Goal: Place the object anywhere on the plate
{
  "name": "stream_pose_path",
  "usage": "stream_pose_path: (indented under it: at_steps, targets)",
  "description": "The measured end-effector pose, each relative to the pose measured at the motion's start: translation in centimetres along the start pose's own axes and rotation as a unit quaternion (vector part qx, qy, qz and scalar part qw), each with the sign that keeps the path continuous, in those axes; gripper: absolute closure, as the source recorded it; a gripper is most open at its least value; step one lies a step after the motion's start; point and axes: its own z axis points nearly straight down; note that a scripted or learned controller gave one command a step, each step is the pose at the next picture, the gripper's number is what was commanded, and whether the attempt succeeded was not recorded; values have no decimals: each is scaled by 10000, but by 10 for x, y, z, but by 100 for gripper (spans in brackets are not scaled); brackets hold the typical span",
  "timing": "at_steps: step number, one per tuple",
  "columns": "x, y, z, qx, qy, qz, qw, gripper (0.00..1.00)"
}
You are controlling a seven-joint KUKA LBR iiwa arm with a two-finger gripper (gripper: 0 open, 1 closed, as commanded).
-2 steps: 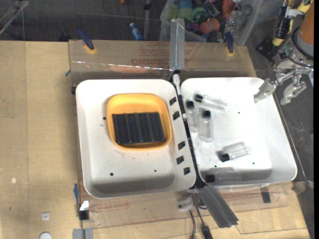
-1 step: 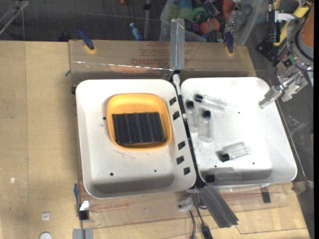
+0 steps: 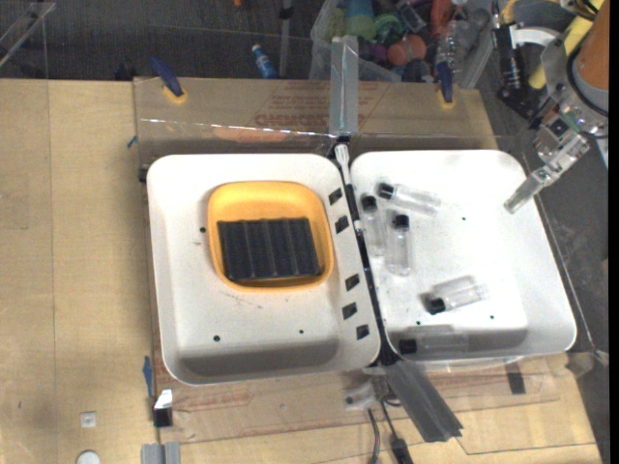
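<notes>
Camera view: the gripper (image 3: pixel 527 193) is seen at the right edge of the right bin (image 3: pixel 503 307), hanging over its rim at the upper right, with the arm (image 3: pixel 590 56) reaching in from the right corner. Whether its tips are apart or together cannot be told from this angle, and nothing is seen between them.

Below and to the left of the gripper, four small clear vials with black caps are scattered on the floor of the right bin. One vial (image 3: pixel 406 197) lies near the top, well apart from the gripper; a second (image 3: pixel 398 242) lies just under it; a third (image 3: pixel 368 216) is set close to the divider between the bins; a fourth (image 3: pixel 453 295) lies tilted lower down.

In the left bin (image 3: pixel 184 327) an orange plate (image 3: pixel 266 198) is placed, and on it a dark ribbed slab (image 3: pixel 268 247) is laid flat, covering most of its middle.
</notes>
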Motion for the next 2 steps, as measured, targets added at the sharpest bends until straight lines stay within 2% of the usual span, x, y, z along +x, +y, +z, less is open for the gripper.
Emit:
stream_pose_path:
  at_steps: [1, 2]
  targets:
    - [-2, -1, 19, -28, -13, -1317, 9913, 0]
    - [-8, -2, 6, -9, 1, -2405, 9706, 0]
